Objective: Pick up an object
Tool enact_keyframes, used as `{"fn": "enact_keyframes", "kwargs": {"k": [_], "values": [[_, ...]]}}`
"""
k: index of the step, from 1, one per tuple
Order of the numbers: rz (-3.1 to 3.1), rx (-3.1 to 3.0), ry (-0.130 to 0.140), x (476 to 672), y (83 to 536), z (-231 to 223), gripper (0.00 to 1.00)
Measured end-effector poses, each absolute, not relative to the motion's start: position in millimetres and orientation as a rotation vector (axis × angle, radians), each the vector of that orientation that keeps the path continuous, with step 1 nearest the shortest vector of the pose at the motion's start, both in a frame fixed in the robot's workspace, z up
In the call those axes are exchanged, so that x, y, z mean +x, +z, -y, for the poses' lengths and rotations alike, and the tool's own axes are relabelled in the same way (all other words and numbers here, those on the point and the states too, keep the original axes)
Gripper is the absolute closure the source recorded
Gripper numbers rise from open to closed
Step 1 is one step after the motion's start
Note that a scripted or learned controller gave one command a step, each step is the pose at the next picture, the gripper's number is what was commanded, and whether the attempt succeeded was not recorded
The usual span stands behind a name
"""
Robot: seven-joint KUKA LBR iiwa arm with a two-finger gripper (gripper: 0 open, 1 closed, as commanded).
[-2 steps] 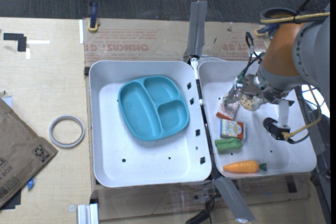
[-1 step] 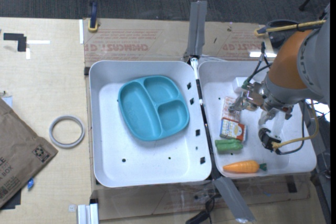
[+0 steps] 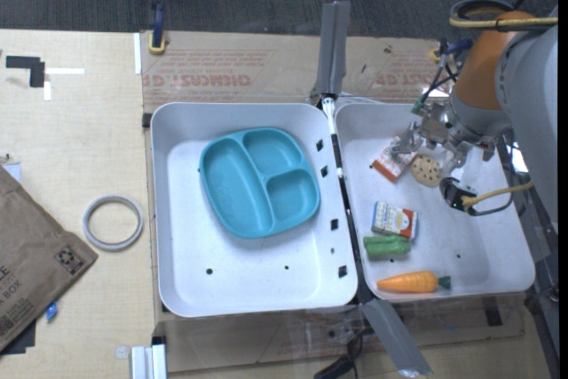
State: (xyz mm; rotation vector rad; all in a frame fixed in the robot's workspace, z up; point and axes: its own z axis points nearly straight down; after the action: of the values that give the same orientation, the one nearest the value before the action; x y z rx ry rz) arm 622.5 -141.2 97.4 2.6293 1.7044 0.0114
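Observation:
My gripper (image 3: 429, 152) hangs over the back part of the right bin (image 3: 497, 266), open, with nothing between its fingers. A round brown cookie (image 3: 425, 170) lies just below it, and a red and white packet (image 3: 387, 168) lies just to its left. Nearer the front lie a small printed box (image 3: 393, 219), a green object (image 3: 387, 247) and an orange carrot (image 3: 411, 282). The orange band and grey arm (image 3: 497, 67) come in from the right.
The left bin (image 3: 177, 271) holds a blue divided plate (image 3: 260, 182). A divider (image 3: 342, 191) separates the two bins. On the bench at the left lie a roll of tape (image 3: 113, 221) and a brown cardboard box (image 3: 31, 266).

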Motion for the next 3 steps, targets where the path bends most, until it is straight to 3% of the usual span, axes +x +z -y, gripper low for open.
{"fn": "enact_keyframes", "kwargs": {"k": [1, 2, 3], "values": [[-1.945, 2.458, -0.002, 656.0, 97.9, 109.0, 0.00], [-2.072, 2.347, 0.010, 626.9, 98.6, 97.7, 0.00], [-2.067, 2.345, 0.009, 627.8, 109.8, 100.4, 1.00]]}}
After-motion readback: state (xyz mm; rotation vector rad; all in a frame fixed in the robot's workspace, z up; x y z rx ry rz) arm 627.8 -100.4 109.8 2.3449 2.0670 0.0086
